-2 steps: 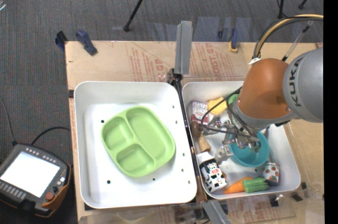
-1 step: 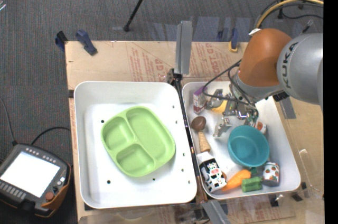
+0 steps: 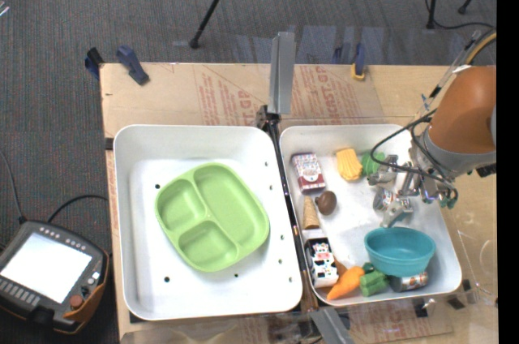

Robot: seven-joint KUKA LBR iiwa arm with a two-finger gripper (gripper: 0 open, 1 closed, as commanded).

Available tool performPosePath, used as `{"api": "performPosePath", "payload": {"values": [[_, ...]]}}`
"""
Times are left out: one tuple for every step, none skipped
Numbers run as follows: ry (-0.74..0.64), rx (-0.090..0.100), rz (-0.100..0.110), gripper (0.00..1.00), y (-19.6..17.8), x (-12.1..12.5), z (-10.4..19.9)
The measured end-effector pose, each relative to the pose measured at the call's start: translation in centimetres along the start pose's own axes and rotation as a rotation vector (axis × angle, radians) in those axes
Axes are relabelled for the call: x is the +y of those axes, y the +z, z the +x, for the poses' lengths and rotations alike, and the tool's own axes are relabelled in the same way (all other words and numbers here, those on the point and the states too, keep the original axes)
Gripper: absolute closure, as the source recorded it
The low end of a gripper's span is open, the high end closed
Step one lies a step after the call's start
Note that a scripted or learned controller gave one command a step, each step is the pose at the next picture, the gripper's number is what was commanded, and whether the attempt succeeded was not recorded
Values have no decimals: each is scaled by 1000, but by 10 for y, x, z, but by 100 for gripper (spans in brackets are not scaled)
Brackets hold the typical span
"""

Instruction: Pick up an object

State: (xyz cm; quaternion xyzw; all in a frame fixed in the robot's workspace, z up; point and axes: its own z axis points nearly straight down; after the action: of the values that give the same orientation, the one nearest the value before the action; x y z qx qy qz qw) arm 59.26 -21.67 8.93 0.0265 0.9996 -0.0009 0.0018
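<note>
My gripper hangs over the right bin, toward its right side and just above the teal bowl; I cannot tell how it is set, because the wrist and its cables hide that from above. Nothing shows in my grasp. The things I could pick all lie in this right bin. Along its left wall, from back to front, are a small red-and-white packet, a brown rounded piece beside a tan cone, and a black-and-white carton. A yellow corn-like toy sits near the back with a green piece just beside it. At the front lie an orange carrot, a green block touching the bowl's base, and a small can on its side. The left bin holds a light green divided plate with three compartments, lying flat near its middle.
</note>
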Motion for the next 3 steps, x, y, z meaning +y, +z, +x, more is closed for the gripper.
{"api": "performPosePath", "payload": {"values": [[49, 0, -4, 0, 1, 52, -29], [-73, 2, -3, 0, 1, 23, 28], [-5, -1, -5, 0, 1, 84, -50]]}}
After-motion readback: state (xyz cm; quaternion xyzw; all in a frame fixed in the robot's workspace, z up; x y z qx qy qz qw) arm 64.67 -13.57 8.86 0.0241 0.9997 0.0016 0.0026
